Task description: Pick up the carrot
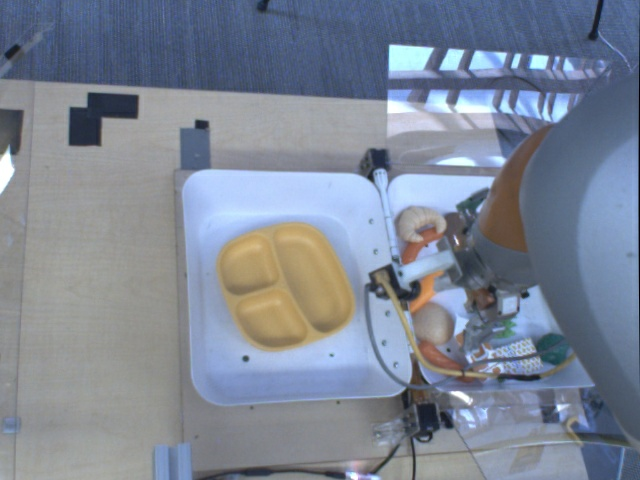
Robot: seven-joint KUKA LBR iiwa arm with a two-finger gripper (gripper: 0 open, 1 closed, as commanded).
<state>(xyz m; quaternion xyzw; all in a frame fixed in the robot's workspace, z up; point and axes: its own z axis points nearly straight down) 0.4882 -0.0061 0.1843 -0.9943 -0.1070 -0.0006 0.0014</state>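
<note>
The carrot (426, 290) is an orange, curved piece in the left part of the right bin (400, 193), partly under a white bar. My gripper (480, 320) hangs low over the middle of that bin, just right of the carrot, below the orange band of the arm (505, 213). The wide grey arm hides much of the bin. I see nothing clearly held.
A yellow divided plate (285, 283) lies in the left bin (210, 368). Around the carrot are a pale curled item (415, 221), a beige round item (433, 323), another orange piece (438, 355) and a green item (552, 348). Cables (385, 338) run along the divider.
</note>
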